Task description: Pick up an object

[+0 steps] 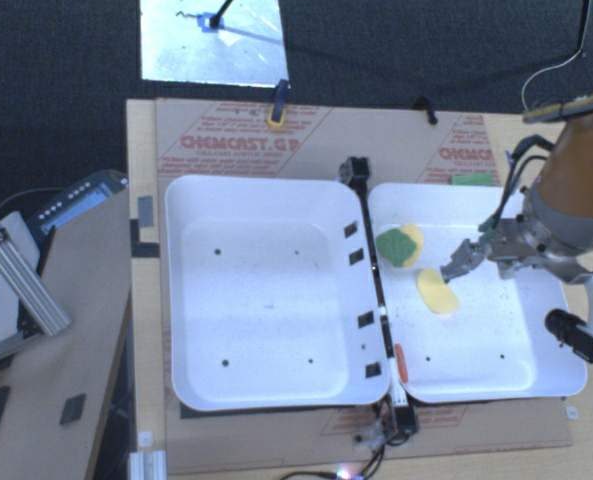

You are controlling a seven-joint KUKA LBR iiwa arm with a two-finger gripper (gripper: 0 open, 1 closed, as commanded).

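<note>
In the right bin [496,368] lie two objects near its left side. A green and yellow sponge-like piece [399,245] sits close to the divider. Just below and right of it lies a flat pale yellow piece [437,292]. My gripper [454,266] reaches in from the right and hovers at the upper right edge of the pale yellow piece, its dark fingers pointing left and down. Nothing shows between the fingers. The grey arm with its orange band [583,163] rises at the right edge.
The left bin [266,298] stands beside the right one, with black clips [360,258] along the shared divider. A small orange item [401,364] lies at the divider's lower end. A shiny metal sheet [213,28] lies beyond the bench.
</note>
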